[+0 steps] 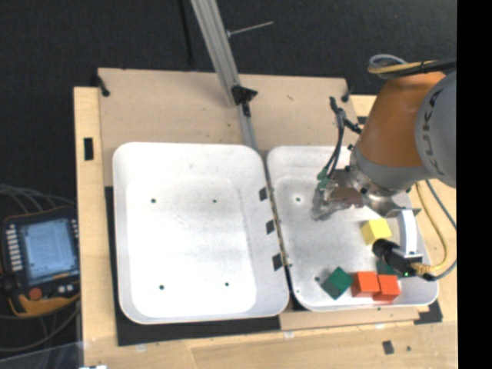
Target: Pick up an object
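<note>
Wooden bench (184, 106), grey arm (400, 129) lettered "KUKA"

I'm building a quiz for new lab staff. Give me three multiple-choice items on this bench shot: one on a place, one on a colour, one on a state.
1. Which bin holds the blocks? A the left bin; B the right bin; C both.
2. What colour is the block nearest the hand? A yellow; B green; C blue.
3. How does the hand stand to the blocks? A gripping the green one; B apart from all; C pressing the orange ones.

B: yellow block, green block and orange blocks lie in the right bin.
A: the yellow one lies closest.
B: the hand is over bare floor.
</note>
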`<state>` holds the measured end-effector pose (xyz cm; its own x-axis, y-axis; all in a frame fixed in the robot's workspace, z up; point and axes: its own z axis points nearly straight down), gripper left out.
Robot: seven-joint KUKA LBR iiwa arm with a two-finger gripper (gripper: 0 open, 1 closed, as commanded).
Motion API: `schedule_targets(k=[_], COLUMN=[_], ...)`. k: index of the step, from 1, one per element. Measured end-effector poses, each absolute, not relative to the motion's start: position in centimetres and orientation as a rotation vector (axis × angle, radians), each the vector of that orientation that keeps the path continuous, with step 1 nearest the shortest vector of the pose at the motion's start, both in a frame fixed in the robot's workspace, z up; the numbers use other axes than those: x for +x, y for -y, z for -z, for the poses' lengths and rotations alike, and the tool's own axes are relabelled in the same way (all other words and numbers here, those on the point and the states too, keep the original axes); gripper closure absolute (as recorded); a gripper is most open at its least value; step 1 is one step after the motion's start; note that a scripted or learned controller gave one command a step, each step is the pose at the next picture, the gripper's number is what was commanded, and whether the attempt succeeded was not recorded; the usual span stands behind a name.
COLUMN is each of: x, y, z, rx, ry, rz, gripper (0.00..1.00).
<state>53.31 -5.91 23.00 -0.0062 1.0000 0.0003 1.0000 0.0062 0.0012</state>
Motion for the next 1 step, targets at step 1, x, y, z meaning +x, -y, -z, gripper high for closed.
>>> schedule_targets(k=[1], x=[52.85], y=[0.61], z=[-24.27], rx=[2.211], ry=[-2.230], rz=[-0.006], gripper=[1.00])
